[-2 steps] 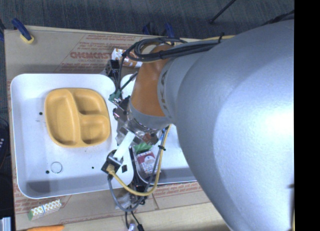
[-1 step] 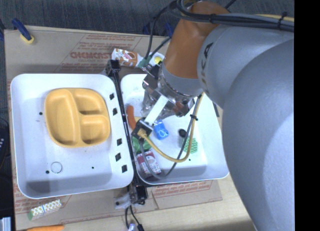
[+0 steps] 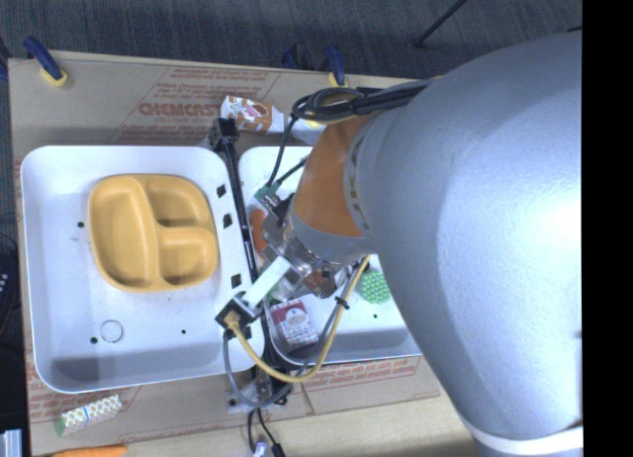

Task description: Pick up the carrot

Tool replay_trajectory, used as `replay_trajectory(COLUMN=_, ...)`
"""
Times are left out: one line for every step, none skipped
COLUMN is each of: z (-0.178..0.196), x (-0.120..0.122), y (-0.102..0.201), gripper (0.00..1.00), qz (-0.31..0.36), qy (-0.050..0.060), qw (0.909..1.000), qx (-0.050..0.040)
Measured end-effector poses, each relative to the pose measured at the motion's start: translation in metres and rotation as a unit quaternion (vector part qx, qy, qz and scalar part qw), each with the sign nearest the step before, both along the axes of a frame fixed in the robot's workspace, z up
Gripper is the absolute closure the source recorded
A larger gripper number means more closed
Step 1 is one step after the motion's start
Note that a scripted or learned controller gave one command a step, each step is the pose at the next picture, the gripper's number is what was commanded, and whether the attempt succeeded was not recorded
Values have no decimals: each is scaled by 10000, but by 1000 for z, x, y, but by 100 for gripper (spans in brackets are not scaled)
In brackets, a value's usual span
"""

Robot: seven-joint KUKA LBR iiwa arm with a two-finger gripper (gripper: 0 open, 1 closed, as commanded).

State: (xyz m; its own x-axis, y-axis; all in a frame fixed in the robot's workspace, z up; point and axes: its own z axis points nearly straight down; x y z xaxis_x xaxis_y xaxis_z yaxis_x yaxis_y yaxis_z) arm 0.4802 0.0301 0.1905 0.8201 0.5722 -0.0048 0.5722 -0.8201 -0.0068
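Grey and bulky, my metal arm [image 3: 475, 228] hangs over the small orange carrot [image 3: 256, 229] hugging the right-hand shallow white bin's [image 3: 259, 160] left wall, so my gripper [image 3: 294, 269], whose grasp I cannot tell, may pinch wall instead.

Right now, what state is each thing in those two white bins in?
Yellow tray: upright in the left bin, its compartments bare.
Carrot: an orange bit lies in the right bin, mostly hidden by the arm.
Red packet: lying flat in the right bin.
Green ball: resting in the right bin.
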Motion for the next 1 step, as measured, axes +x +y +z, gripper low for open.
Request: replay_trajectory(z=87, x=40, y=-19, gripper=100, qz=-166, qy=-18, qw=9999, qx=-3)
